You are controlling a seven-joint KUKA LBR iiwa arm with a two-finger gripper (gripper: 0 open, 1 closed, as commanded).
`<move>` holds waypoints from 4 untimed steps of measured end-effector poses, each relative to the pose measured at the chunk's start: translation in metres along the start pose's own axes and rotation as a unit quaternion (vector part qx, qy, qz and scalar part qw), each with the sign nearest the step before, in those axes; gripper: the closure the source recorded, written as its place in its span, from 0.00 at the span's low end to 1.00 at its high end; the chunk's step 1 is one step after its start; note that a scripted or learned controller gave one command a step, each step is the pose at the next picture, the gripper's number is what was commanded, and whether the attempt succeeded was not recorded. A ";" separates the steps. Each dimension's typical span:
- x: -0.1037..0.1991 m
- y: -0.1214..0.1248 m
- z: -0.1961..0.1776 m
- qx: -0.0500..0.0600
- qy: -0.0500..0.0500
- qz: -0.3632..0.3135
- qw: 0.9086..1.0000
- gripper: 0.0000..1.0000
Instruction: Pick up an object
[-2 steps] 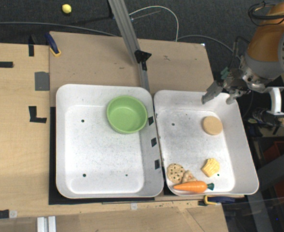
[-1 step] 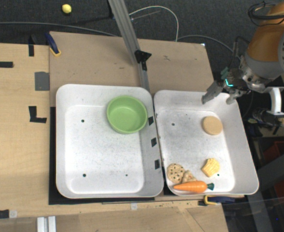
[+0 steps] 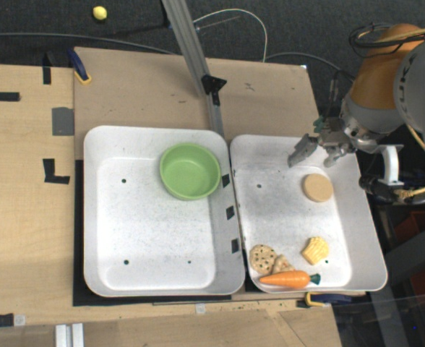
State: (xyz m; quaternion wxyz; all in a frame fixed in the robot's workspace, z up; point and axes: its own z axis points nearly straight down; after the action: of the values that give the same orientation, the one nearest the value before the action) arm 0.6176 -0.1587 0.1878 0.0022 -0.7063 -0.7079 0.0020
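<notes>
Fingers [image 3: 299, 152] spread apart, gripping nothing, above the round biscuit [image 3: 317, 188]; wrist partly cut off.

The brown table [image 3: 147, 85] carries two white bins side by side: the right bin [image 3: 270, 157] sits directly beneath the tool [image 3: 315, 155], the left bin [image 3: 104, 194] well away from it.

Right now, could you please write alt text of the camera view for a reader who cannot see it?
A grey robot arm reaches from the right, its open gripper hovering just above a round tan biscuit in the right bin. A cookie, a yellow wedge and a carrot lie near that bin's front; the left bin holds a green bowl.
</notes>
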 end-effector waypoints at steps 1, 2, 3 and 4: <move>0.003 0.001 0.044 0.000 0.000 0.000 1.000 0.00; 0.007 0.002 0.097 -0.001 0.003 -0.001 1.000 0.00; 0.005 0.002 0.085 -0.001 0.001 -0.001 1.000 1.00; 0.009 0.011 0.029 -0.005 -0.001 0.000 1.000 1.00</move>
State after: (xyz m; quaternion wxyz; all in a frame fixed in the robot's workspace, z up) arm 0.6285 -0.1492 0.1590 -0.0017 -0.7064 -0.7078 -0.0010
